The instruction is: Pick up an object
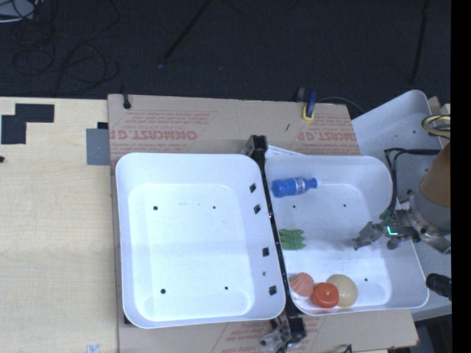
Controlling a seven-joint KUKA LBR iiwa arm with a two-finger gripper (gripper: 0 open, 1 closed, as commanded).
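Note:
The right bin (pixel 374 169) holds a blue bottle (pixel 294 187) lying on its side near the back left. A small green object (pixel 291 239) lies by the left wall. A pink piece (pixel 301 284), a red round object (pixel 325 295) and a beige round object (pixel 344 289) cluster at the front. My gripper (pixel 377 239) hangs over the right side of this bin, open, with nothing between its fingers. It is well right of the green object and above the beige one in the view.
The left bin (pixel 122 197) stands beside the right one, with a black divider (pixel 269 226) between them. Cardboard (pixel 184 127) lies under both bins. A white cover (pixel 401 116) and cables sit at the far right by the arm.

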